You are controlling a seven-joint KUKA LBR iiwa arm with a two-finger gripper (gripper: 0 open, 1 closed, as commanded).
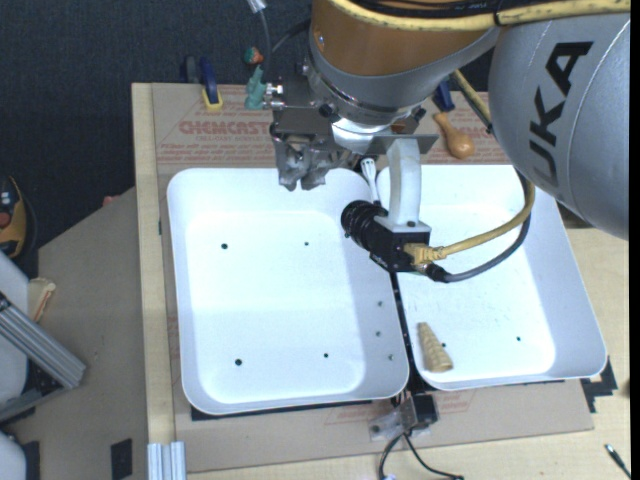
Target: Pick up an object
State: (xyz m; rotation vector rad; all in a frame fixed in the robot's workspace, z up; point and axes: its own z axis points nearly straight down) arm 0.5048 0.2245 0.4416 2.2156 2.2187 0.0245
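A small tan ridged object (433, 347), cone-like, lies in the right bin (520, 298) near its front left corner. My gripper (303, 171) hangs over the far edge of the left bin (270, 298), near its back right corner, well away from the tan object. Its grey fingers look close together and I see nothing between them, but the view is too cluttered to tell their state. The arm's orange band and grey body fill the top right, hiding the back of the right bin.
A black cable fitting with a yellow hose (480, 243) hangs over the divide between the bins. A wooden handle (455, 136) lies behind the right bin. Blue and green clamps (211, 83) sit on the board's far edge.
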